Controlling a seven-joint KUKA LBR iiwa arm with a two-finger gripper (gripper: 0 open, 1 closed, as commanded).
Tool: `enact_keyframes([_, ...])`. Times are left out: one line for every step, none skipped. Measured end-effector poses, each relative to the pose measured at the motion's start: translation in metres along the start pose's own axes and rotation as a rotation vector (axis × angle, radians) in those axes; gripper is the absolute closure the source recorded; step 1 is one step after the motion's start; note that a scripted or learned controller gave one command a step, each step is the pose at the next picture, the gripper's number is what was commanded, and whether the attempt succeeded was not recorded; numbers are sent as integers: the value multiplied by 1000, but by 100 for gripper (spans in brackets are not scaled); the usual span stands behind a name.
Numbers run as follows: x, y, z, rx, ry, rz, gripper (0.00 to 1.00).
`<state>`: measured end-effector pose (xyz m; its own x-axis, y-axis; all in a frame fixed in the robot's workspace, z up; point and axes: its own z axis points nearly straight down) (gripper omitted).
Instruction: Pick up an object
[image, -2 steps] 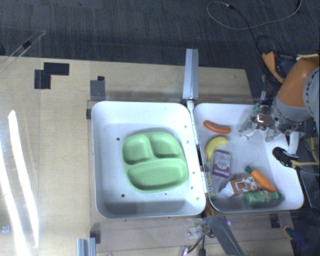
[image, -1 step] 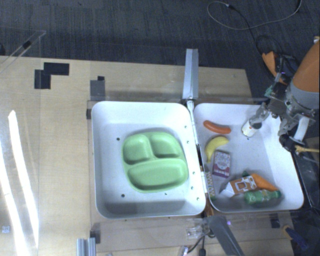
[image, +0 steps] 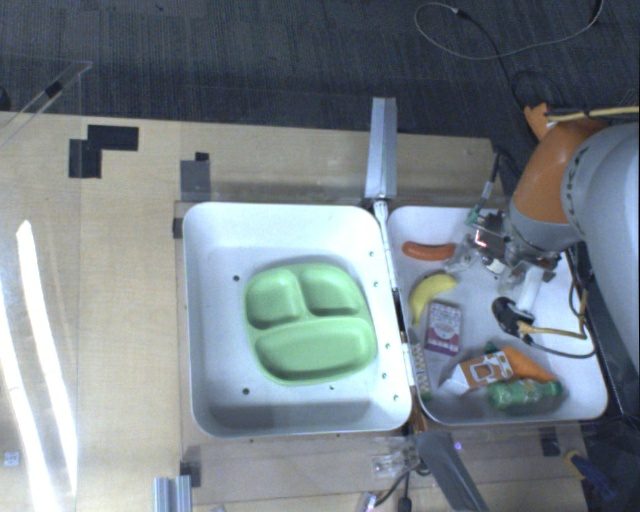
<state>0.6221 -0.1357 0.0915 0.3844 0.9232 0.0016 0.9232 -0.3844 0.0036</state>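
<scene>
The left bin (image: 200, 300) carries a green divided tray (image: 310, 325) at its middle, well apart from the arm. In the right bin (image: 585, 392) the loose things lie mostly along the left edge: a banana (image: 432, 293) and just below it a purple packet (image: 443, 328), with a red sausage (image: 428, 250) by the far edge. Toward the near edge lie a small carton (image: 482, 370), a carrot (image: 530, 365) and a green bottle-like thing (image: 522, 396), close together. The arm (image: 590, 190) hangs over this bin's far right corner, its jaws low, just right of the sausage; whether they are wide or narrow I cannot tell, and nothing shows between them. This looks like the approach step, with no grasp made. The next move calls for settling over one thing, likely the sausage or banana, and closing squarely across its narrow side.
</scene>
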Motion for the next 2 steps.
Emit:
enact_keyframes([20, 32, 3, 46, -18, -122, 0])
enact_keyframes([32, 27, 3, 32, -28, -159, 0])
